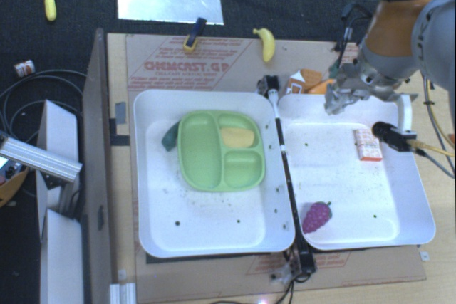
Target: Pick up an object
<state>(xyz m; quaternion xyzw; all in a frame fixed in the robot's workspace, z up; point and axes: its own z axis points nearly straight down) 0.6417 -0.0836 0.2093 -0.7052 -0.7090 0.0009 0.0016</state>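
In the left bin I see a green plate near the middle. In the right bin, purple grapes lie at the front left corner, long side slanting toward the back right. My gripper hangs over the back left corner. Nothing is picked yet; I cannot tell its grip.
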